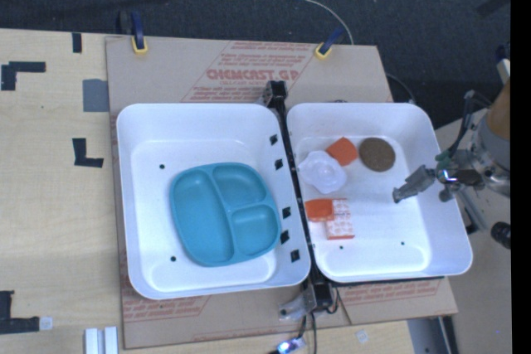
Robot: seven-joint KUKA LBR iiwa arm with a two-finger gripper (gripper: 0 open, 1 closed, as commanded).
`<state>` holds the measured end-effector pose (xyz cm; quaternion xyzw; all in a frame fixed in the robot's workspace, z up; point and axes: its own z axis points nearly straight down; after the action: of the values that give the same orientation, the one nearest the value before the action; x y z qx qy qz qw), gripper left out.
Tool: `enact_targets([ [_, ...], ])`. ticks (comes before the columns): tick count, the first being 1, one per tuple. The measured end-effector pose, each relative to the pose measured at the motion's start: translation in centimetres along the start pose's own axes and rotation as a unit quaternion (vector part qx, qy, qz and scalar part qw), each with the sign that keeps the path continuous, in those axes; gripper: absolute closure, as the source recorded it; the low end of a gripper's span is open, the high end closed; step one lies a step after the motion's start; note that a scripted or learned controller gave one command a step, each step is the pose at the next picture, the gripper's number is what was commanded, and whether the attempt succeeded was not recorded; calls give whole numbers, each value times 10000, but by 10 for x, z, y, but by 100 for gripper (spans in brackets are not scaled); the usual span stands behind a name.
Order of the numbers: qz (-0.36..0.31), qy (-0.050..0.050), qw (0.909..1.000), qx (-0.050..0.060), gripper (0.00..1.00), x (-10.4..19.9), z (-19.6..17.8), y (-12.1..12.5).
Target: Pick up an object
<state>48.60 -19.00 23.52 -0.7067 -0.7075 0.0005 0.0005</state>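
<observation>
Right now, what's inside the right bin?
The right bin holds an orange block, a brown disc, a clear plastic piece and an orange-and-white packet. Anything beneath them is covered.

One fixed camera looks down at a slant from above the bench (50, 178), framing both white bins (133, 128) whole from moderate height.

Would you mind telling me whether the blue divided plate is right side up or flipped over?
Right side up: the blue plate lies flat in the left bin, its three hollows facing upward.
</observation>
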Motion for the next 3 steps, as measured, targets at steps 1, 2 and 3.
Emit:
enact_targets([
  [1, 2, 5, 10000, 23, 0, -5, 47, 5],
  [2, -2, 7, 10000, 27, 0, -2, 100, 13],
  [3, 1, -11, 10000, -7, 0, -2, 152, 13],
])
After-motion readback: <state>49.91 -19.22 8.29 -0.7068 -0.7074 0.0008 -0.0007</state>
